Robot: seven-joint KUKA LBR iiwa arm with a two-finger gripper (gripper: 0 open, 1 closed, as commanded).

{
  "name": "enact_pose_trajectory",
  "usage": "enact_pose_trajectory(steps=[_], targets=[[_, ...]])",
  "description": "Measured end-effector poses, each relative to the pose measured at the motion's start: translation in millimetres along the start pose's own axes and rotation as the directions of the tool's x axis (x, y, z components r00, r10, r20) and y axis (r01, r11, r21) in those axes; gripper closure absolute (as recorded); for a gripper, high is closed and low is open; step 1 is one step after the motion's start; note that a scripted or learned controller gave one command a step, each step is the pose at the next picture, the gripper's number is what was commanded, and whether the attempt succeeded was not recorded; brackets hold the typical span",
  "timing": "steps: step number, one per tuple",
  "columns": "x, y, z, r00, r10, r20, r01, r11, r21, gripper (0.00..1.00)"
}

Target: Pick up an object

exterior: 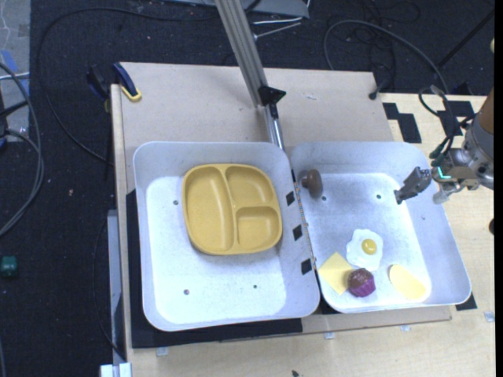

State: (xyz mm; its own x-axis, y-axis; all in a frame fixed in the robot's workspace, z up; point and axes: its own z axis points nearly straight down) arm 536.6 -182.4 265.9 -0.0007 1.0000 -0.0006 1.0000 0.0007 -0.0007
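Two shallow white bins sat side by side on the tabletop (330, 85) when I looked in. The left bin (157, 289) carried a yellow divided plate (233, 209) lying flat toward its far half. The right bin (448, 250) held the loose items I could choose from: a small brown object (313, 181) near the far left corner, close to the wall shared with the other bin, and a cluster toward the near edge. That cluster had a toy fried egg (366, 247), a yellow cheese slice (335, 272) just left and nearer, a purple rounded piece (361, 283) touching the cheese slice, and a pale yellow piece (408, 282) off to the right. My hand (414, 184) hung over the far right part of the right bin, well apart from every item. I saw nothing between its fingers, though I could not tell how wide they stood.
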Motion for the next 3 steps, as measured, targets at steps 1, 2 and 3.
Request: enact_pose_trajectory(steps=[1,2,3], targets=[[0.0,0.1,-0.2,1.0,0.0,0.0,0.0,1.0,0.0,0.0],[-0.2,-0.8,64.3,1.0,0.002,-0.002,-0.002,1.0,0.005,0.0],[3.9,2.4,108.8,1.0,0.001,-0.002,-0.001,1.0,0.004,0.0]])
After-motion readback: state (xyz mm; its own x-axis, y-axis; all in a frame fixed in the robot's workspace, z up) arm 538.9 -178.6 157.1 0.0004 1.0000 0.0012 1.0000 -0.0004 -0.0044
